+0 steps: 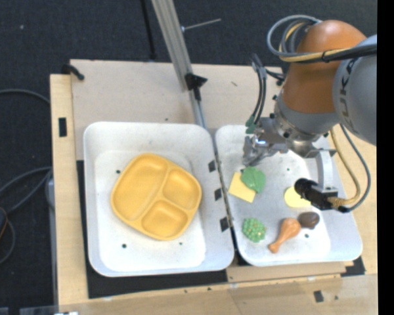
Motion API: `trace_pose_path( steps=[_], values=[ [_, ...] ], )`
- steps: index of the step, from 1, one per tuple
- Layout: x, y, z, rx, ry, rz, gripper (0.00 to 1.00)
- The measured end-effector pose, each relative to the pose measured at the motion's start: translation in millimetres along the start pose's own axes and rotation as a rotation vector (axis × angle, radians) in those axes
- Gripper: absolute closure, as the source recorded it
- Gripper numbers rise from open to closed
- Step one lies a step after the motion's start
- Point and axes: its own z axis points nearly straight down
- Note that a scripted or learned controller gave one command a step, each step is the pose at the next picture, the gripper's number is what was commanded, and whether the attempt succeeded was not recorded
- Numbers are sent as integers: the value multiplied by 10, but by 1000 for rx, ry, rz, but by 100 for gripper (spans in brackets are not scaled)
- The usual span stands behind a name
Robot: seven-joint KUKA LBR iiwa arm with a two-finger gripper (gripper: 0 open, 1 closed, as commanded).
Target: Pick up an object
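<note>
I see the end effector (253, 151) low in the right bin (341, 245), just above the green leaf (253, 178); I cannot tell its state; yellow tray (157, 196) in left bin (98, 176).

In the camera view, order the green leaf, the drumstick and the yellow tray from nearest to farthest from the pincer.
From the pincer, at the right bin's upper left:
1. Green leaf, just below it.
2. Drumstick, lower in the right bin, near its front.
3. Yellow tray, in the left bin.
</note>
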Motion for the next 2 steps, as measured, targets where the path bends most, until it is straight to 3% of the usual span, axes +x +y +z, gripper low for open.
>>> trace_pose_path(
  steps=[2],
  values=[
    [973, 258, 43, 0, 0, 0, 100]
  ],
)
